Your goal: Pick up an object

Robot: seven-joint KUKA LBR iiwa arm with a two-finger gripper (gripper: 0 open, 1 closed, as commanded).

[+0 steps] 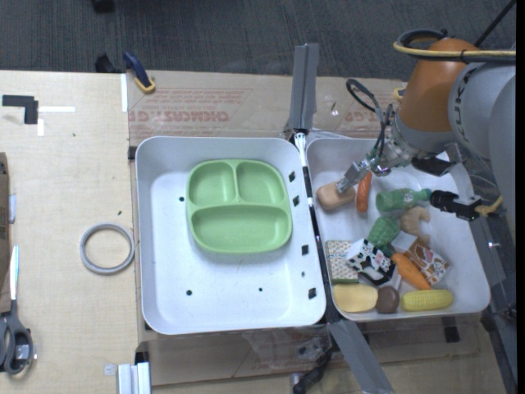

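Tray [239,206] in left bin [164,286], toys [385,261] in right.

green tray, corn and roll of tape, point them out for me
green tray [239,206], camera view, middle divider of the tray
corn [426,300], camera view, middle of the cob
roll of tape [107,248], camera view, ring's right rim

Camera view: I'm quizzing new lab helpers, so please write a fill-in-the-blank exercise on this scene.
1. The green divided plate lies in the ____ bin.
2. The end effector hovers over the ____ bin.
3. The plate has ____ compartments.
4. The corn cob is coloured ____.

Missing words: left; right; three; yellow
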